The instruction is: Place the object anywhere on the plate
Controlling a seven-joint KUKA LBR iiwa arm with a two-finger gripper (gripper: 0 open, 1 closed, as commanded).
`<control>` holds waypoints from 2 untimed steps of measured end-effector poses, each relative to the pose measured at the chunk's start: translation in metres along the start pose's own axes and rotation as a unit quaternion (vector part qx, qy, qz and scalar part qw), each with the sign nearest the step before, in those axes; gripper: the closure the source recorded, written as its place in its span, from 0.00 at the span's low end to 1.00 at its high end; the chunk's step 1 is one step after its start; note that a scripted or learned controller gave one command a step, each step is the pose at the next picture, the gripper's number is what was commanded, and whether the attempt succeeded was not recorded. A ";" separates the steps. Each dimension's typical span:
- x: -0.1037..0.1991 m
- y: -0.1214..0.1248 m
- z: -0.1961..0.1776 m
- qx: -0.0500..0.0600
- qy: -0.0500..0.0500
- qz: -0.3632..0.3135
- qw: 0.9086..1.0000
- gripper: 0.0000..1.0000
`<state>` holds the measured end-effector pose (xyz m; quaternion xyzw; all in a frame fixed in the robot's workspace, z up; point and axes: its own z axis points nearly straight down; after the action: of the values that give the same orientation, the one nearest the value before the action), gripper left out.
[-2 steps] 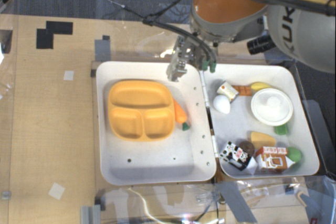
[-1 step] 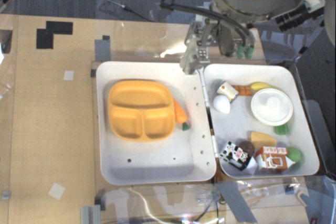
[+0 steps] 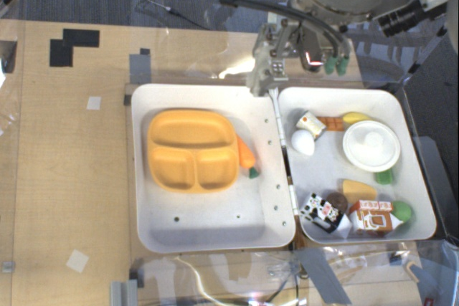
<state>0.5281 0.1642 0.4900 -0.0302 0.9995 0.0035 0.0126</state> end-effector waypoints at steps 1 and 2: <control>-0.002 0.001 -0.013 -0.001 -0.006 -0.001 1.000 1.00; -0.003 0.003 -0.026 -0.003 -0.012 -0.003 1.000 1.00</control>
<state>0.5304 0.1670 0.5161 -0.0330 0.9991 0.0066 0.0241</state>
